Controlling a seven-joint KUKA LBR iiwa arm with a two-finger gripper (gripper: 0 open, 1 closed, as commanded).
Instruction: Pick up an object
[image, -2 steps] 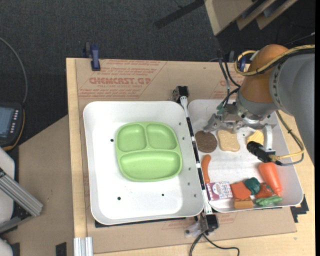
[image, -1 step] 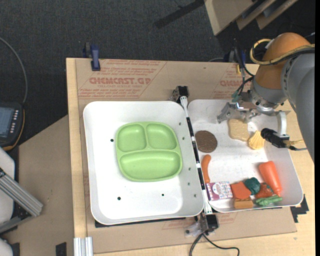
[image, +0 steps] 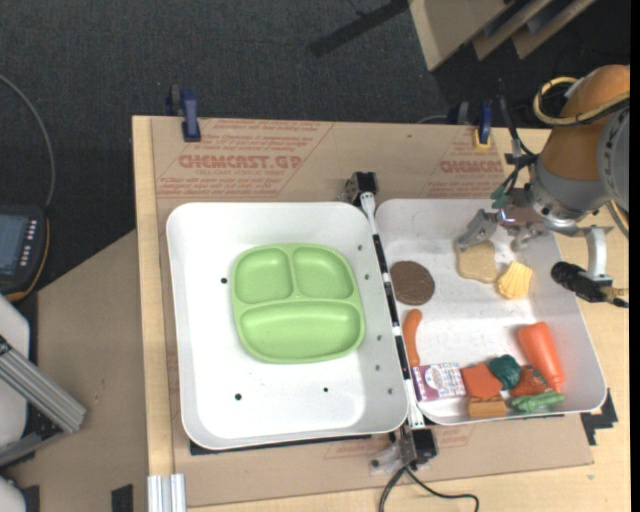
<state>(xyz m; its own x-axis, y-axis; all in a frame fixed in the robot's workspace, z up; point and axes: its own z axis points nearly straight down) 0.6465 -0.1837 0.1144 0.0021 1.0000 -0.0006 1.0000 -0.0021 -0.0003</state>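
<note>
Camera view shows the gripper (image: 497, 225) low over the far edge of the right bin (image: 590, 345). I cannot tell if it has hold of anything. Just under it lies a tan toy bread slice (image: 478, 264), touching or almost touching the tool. It looks light and stiff, so a pinch across its thin sides should work. Beside it sits a yellow cheese wedge (image: 514, 280). A brown cookie (image: 411, 282) lies by the bin's left edge. A green plate (image: 297, 302) fills the left bin's (image: 200, 380) middle.
</note>
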